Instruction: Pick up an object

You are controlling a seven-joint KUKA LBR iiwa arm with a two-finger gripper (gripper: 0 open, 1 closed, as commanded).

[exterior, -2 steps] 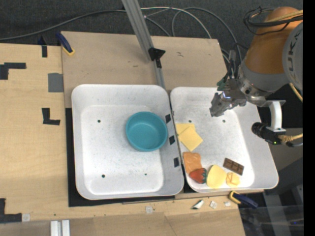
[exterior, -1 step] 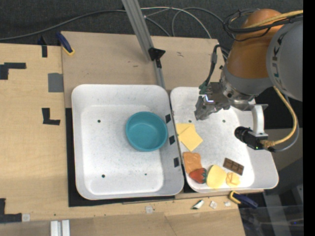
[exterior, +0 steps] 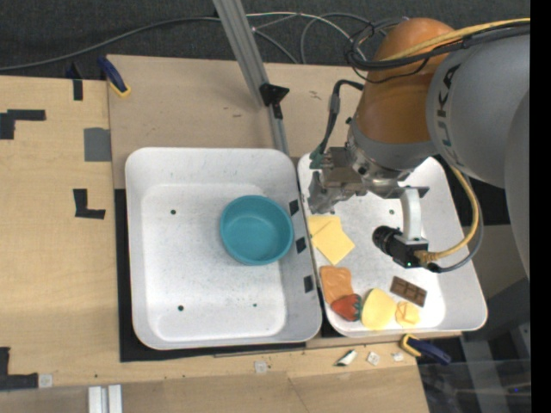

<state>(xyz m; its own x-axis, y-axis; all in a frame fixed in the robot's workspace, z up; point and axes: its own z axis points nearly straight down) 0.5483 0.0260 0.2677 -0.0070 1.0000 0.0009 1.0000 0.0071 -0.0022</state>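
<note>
flat pale yellow slice (exterior: 331,238) in right bin (exterior: 456,317), edges angular

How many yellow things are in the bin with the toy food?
3 that I can see: a flat yellow slice near the gripper, a rounded yellow piece at the bin's front, and a small yellow bit beside it. The arm may hide more.

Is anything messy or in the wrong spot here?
Mostly tidy. A few small white bits lie on the bench just outside the right bin, near a blue clamp. The teal bowl sits upright in the left bin.
</note>
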